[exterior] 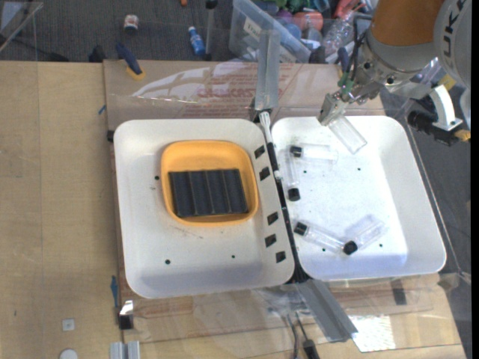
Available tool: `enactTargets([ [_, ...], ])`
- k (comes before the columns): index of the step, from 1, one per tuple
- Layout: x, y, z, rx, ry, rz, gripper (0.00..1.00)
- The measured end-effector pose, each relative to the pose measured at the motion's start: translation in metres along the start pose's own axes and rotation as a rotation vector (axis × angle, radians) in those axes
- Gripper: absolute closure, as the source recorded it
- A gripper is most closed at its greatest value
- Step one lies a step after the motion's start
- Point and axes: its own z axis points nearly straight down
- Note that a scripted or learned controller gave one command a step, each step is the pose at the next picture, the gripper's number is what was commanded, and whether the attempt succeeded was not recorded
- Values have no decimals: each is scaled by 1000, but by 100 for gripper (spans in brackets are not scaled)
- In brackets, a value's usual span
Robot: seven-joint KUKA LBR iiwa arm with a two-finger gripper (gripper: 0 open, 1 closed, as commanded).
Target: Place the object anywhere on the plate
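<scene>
In the right bin (419,193), four clear tubes, one (349,134) held by end effector (334,111), one orange plate (209,179).

This is looking like a robotics lab or test workshop: a grey KUKA arm (419,21) with an orange band is reaching over a plywood bench (52,200) that is carrying two shallow white bins (135,275) fixed side by side with a metal rail (266,73) running between them. Behind the bench, a clear plastic tub (299,13) is holding a jumble of coloured objects, and small tools and bits are lying scattered on the dark carpet (90,13).
</scene>
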Motion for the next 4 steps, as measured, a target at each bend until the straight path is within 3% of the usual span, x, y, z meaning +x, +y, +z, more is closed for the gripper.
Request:
enactTargets([
  [1,23,11,29,3,4,-306,100],
  [2,21,5,13,-1,0,-347,100],
  [3,18,2,-64,-1,1,-323,100],
  [4,0,-17,62,2,3,-374,100],
])
